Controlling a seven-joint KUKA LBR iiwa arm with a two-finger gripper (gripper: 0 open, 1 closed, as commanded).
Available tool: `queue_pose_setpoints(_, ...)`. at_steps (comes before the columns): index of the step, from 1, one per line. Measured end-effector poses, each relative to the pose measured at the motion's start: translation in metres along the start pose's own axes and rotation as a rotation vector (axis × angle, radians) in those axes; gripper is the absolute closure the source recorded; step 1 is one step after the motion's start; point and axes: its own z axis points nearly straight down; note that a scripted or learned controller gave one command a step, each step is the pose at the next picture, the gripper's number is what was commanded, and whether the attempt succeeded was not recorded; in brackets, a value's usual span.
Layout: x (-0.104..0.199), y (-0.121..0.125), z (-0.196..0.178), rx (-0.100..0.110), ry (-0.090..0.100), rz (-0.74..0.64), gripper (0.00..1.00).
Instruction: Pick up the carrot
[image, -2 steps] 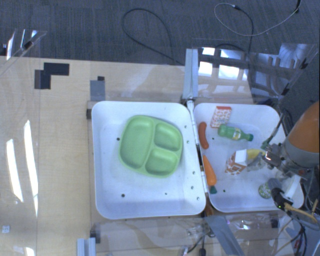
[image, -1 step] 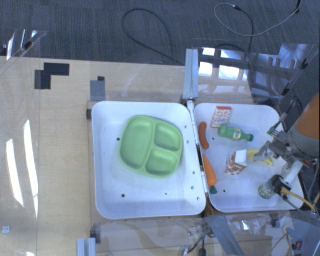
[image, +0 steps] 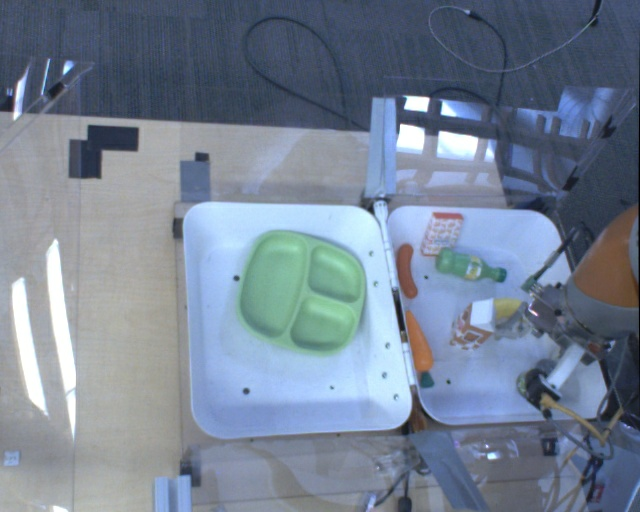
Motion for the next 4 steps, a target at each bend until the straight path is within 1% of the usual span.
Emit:
queue_pose_setpoints(1, -0.005, -0.012, -0.057, 0.001, -0.004, 0.017, 0.0)
queue_pose_setpoints(2, 0.056, -0.061, -0.002, -0.005, -0.001, -0.509, 0.0)
queue_pose_setpoints(3, 0.143, 0.005, -0.001, -0.005, 0.0, -0.745, 0.0)
queue_pose_setpoints(4, 0.075, -0.059, -0.003, -0.009, -0.003, -0.972, 0.0)
